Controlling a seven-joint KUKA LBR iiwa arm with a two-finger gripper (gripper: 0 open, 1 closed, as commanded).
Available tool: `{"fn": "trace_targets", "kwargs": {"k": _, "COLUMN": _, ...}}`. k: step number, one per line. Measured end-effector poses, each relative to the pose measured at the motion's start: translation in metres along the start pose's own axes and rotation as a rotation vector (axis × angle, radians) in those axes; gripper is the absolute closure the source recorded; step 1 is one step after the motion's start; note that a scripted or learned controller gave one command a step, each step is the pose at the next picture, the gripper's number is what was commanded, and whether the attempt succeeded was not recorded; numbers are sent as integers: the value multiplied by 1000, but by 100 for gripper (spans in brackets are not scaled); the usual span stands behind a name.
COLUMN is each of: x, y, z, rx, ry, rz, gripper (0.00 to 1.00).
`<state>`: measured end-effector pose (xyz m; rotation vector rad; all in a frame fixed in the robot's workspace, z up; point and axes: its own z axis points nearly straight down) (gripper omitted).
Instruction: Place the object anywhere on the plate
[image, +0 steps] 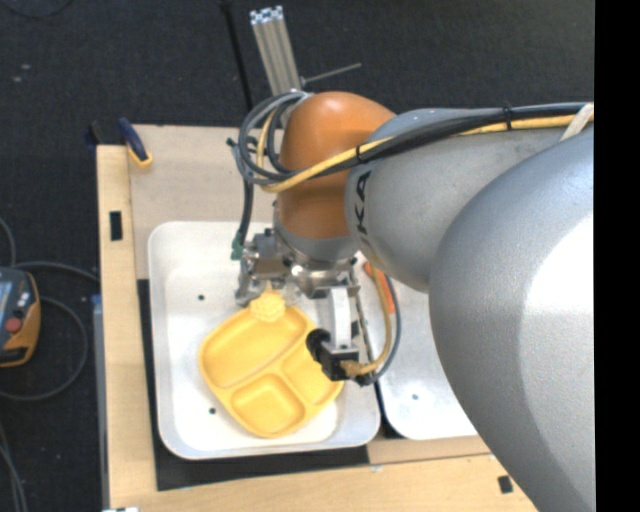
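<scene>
On the left of the worktop (120, 300) the left bin (175, 270) held a yellow divided plate (262, 375), lying tilted toward the near edge. At the plate's far rim sat the object (266, 307), a small pale-yellow knobbly lump, touching or overhanging the rim. Directly above it hung the gripper (268, 290); I couldn't tell whether it was clenched, released or grasping the lump. To do this step well, I judged the lump should go nearer the plate's middle, into a compartment, and be let go low, so it wouldn't roll off into the bin.
</scene>
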<state>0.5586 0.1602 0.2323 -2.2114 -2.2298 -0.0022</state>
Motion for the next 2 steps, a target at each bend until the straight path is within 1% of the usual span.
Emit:
{"fn": "trace_targets", "kwargs": {"k": 1, "x": 25, "y": 9, "z": 0, "rx": 0, "ry": -1, "rz": 3, "gripper": 100}}
{"fn": "trace_targets", "kwargs": {"k": 2, "x": 24, "y": 8, "z": 0, "rx": 1, "ry": -2, "rz": 5, "gripper": 0}}
